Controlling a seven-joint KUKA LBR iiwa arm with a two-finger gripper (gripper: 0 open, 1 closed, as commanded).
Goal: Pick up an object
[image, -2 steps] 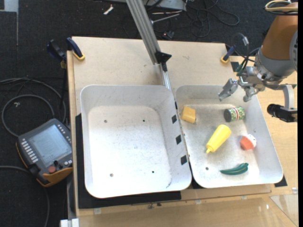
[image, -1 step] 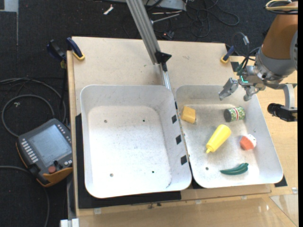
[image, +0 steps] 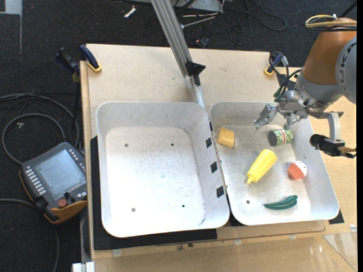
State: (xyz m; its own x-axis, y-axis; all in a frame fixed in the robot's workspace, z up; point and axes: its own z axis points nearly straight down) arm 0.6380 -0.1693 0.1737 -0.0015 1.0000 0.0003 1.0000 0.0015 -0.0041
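Observation:
The right bin (image: 317, 208) holds several objects. A small grey and green can (image: 281, 137) lies on its side near the bin's back right. A yellow block (image: 226, 137) sits at the back left, and a yellow bottle (image: 261, 166) lies in the middle. An orange-red piece (image: 296, 170) is to the right, and a green pepper (image: 281, 203) lies at the front. My gripper (image: 279, 120) hangs just above and behind the can, open, with one finger (image: 264, 118) splayed to the left. Nothing is between the fingers.
The left bin (image: 108, 152) stands beside the right one, sharing a raised middle rim (image: 214, 152). A slanted metal rail (image: 173, 33) rises from behind the bins. A teach pendant (image: 54, 177) lies on the floor at the left. Clamps sit at the bench's back corners.

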